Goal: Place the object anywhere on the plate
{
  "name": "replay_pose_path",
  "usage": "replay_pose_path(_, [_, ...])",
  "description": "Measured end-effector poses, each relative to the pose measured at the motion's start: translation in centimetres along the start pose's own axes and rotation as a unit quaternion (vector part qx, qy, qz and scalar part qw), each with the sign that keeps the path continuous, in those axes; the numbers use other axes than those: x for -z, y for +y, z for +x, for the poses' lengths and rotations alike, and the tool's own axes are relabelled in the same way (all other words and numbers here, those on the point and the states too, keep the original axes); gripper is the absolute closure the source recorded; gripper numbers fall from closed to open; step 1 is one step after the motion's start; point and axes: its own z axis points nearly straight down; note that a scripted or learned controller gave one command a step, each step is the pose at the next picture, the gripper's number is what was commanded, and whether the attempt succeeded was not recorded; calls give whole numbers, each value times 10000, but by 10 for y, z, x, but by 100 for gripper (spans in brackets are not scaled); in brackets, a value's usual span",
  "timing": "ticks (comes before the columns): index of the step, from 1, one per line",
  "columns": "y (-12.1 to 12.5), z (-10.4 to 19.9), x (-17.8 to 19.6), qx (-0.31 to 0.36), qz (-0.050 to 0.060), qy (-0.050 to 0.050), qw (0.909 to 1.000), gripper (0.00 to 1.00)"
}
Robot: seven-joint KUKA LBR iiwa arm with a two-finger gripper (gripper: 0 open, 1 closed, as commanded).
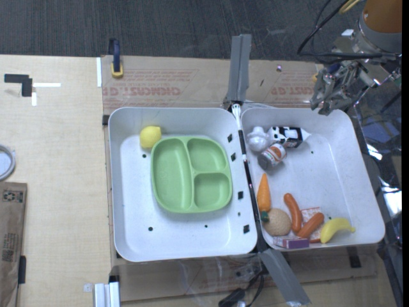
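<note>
Camera view: tan bench (51, 126), dark floor behind; end effector (332, 91) grip state unclear

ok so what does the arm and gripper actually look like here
In the camera view the arm shows as an orange band above a grey wrist ring at the top right. Below it the gripper is a cluttered metallic grey assembly with small dark parts. Black cables loop beside the arm, with a yellow one among them near the orange band. No readable markings.

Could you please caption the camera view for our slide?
Gripper above the right bin of toy food; green plate and lemon in the left bin.
</note>
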Motion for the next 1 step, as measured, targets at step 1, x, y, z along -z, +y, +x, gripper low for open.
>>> replay_pose_path(1, [22, -17, 86, 377, -5, -1, 9993, 100])
